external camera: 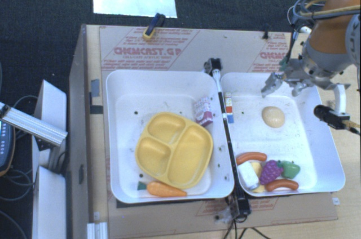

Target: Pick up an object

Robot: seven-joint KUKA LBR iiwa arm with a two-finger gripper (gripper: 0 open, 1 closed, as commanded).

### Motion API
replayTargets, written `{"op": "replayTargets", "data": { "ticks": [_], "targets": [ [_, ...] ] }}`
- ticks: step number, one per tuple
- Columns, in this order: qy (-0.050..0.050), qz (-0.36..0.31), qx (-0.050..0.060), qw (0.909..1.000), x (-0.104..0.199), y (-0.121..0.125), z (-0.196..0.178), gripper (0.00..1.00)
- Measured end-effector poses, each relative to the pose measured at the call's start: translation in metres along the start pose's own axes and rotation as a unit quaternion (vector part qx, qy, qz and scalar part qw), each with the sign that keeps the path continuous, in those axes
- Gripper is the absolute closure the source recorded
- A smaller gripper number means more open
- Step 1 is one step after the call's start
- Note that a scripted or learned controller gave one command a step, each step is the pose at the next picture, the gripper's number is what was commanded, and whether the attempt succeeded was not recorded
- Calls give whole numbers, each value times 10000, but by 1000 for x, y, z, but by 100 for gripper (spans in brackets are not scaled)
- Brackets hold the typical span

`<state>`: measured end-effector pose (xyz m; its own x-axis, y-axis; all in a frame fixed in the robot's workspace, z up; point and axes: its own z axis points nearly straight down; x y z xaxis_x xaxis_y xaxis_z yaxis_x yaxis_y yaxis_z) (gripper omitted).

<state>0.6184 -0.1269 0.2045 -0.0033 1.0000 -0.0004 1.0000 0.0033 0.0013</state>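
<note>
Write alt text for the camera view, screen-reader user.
A grey-and-orange robot arm reaches in from the right, its gripper above the far edge of the right bin, which holds a beige bun, two sausages, purple grapes and other toy food. The left bin holds a yellow divided tray, a carrot and a small packet.

The grey arm with its orange band reaches in from the right, wrist bent downward, and its end effector hangs with fingers spread and nothing between them.
</note>
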Motion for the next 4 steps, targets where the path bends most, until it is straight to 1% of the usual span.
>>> {"op": "replayTargets", "data": {
  "ticks": [1,2,3,4],
  "targets": [
    [-1,11,-3,10000,-43,-1,120,0],
    [-6,-5,-47,10000,-42,2,106,100],
    [9,-12,-23,10000,63,26,18,100],
    [0,10,8,10000,41,28,71,100]
  ]
}}
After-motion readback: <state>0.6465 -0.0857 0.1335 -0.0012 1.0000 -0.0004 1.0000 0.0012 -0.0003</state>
